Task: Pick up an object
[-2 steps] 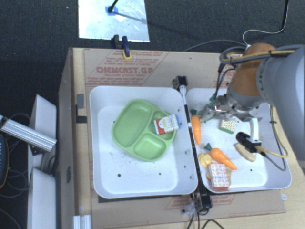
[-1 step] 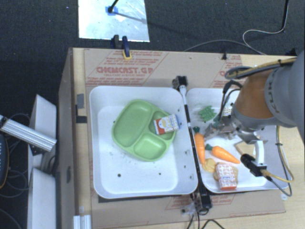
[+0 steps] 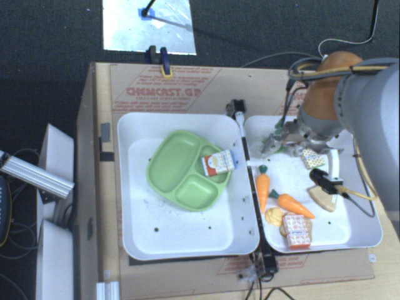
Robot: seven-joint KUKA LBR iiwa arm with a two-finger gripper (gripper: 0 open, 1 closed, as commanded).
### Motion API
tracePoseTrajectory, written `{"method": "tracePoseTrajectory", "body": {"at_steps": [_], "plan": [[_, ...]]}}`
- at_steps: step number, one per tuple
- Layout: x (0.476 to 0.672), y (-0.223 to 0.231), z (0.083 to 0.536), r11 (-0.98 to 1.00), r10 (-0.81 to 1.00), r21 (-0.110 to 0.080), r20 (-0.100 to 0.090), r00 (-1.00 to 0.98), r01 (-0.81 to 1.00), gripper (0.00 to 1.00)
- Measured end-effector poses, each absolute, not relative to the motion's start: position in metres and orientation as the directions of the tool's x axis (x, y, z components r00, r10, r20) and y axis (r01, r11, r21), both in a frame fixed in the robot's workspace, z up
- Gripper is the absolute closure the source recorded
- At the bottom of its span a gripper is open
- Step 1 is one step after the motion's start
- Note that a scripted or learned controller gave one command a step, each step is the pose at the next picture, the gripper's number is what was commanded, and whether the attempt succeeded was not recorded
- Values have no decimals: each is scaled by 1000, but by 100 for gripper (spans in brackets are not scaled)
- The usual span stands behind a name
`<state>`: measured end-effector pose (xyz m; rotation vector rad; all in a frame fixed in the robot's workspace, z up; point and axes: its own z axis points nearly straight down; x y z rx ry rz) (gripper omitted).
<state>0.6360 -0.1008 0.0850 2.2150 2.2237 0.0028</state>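
Overhead, the claw (image 3: 279, 141) hovers near two carrots (image 3: 262, 189).

Camera: fixed above bench (image 3: 94, 167), slanted downward.
Coverage: both bins (image 3: 134, 230) framed; arm (image 3: 369, 99) seen at right.

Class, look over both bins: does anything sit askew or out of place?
One thing stands out. In the left bin, the small carton lies tipped across the edge of the green divided plate, partly on its rim rather than flat in a compartment. In the right bin, the two carrots simply lie loose.
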Motion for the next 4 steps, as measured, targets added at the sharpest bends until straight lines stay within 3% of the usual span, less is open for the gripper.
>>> {"method": "tracePoseTrajectory", "body": {"at_steps": [1,2,3,4], "plan": [[636,-101,95,6,1000,2,-1,-6,1000,100],[636,-101,95,7,1000,1,-1,-7,1000,0],[588,-83,84,2,1000,0,0,-2,1000,0],[616,-83,84,4,1000,1,0,-4,1000,0]]}}
